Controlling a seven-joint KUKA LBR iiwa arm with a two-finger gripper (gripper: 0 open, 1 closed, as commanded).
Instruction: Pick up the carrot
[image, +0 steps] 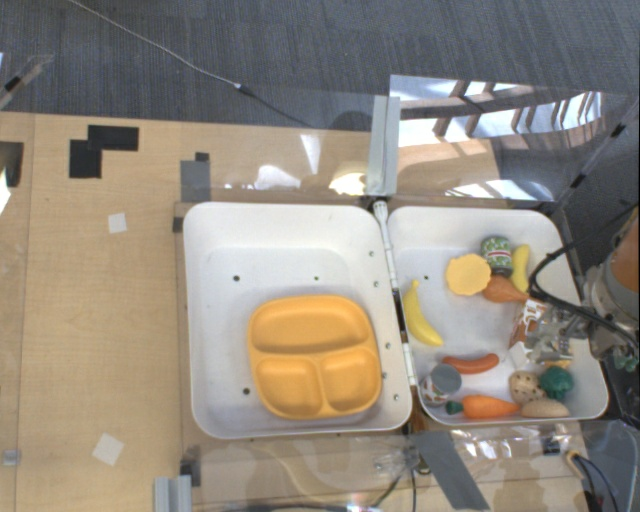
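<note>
An orange carrot (491, 407) with a green tip lies flat near the front wall of the right bin (400, 250). A second orange, carrot-like piece (504, 291) lies further back, beside a yellow disc (468, 275). My gripper (545, 338) hangs over the right side of this bin, above and to the right of the front carrot and just in front of the orange piece. The grey arm (612, 300) comes in from the right edge. Nothing can be seen held.
In the right bin are also a banana (421, 318), a red sausage (470, 363), a grey cup (443, 381), a speckled egg (525, 384), a green piece (557, 380), a tan potato (545, 407) and a green ball (496, 249). The left bin (215, 260) holds a yellow divided tray (312, 355).
</note>
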